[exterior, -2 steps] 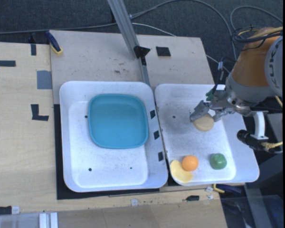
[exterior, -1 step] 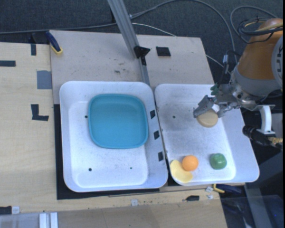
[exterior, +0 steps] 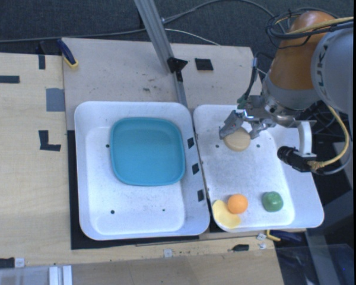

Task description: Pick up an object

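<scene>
In the right bin a tan, rounded object lies near the far end. My gripper hangs right over it, open, with one finger at the object's left and the other at its upper right. An orange ball rests on a yellow piece at the bin's near edge. A green object sits to the right of the ball.
The left bin holds a teal square plate. A metal pole slants up behind the bins. Black cables and a connector hang at the right bin's right edge.
</scene>
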Motion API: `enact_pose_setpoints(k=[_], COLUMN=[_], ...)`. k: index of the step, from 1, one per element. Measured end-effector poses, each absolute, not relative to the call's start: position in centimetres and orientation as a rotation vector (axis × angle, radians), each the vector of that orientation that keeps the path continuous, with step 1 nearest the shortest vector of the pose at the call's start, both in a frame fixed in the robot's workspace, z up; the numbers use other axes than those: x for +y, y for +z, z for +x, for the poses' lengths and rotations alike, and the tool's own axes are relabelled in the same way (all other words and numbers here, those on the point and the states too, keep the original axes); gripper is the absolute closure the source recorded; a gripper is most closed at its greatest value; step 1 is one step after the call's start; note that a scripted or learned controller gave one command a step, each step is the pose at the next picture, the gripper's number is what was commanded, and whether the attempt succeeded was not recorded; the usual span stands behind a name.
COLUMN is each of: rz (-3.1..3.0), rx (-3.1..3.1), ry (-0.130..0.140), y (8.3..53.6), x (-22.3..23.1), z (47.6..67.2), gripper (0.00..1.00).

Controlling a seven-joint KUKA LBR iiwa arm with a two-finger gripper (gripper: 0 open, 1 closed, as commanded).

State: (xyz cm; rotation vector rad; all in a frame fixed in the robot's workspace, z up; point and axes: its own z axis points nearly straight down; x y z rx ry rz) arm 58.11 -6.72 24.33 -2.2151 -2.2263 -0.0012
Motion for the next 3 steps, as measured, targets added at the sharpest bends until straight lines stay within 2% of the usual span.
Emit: enact_pose_setpoints(k=[2, 3], rz=[-2.215, -2.216], rx=[-2.225, -2.225], ry=[0.000, 0.000], y=[24.2, 24.0], x=[5.2, 9.7], z=[60.0, 61.3], gripper=[1.00, 1.00])
